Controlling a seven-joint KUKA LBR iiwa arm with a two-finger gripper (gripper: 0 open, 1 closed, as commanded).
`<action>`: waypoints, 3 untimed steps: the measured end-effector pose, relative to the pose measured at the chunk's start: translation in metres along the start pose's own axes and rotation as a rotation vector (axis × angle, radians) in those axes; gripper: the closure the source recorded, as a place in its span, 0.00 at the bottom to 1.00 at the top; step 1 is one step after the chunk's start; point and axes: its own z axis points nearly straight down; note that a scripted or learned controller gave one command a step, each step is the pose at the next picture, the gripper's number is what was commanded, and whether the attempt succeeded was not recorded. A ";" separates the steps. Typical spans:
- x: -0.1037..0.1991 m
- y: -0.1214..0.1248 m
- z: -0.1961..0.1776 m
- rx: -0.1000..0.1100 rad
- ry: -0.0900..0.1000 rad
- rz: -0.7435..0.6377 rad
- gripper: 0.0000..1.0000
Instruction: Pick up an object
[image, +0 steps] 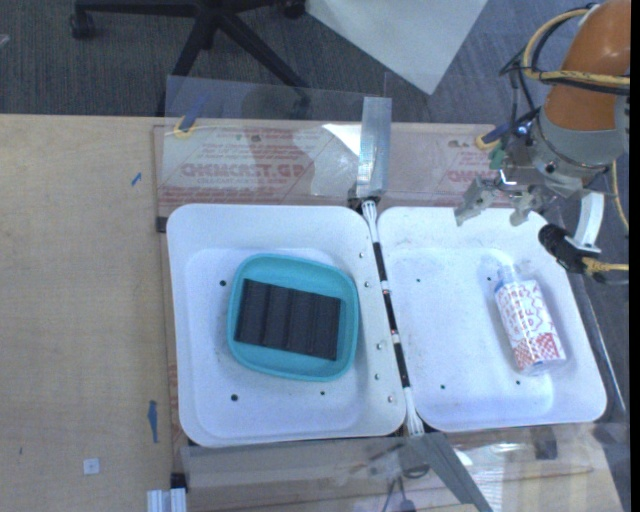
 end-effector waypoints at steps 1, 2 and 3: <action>-0.064 -0.096 0.042 -0.001 -0.001 -0.115 0.00; -0.091 -0.167 0.047 0.000 0.001 0.043 0.00; -0.066 -0.146 0.108 -0.042 -0.021 -0.164 0.00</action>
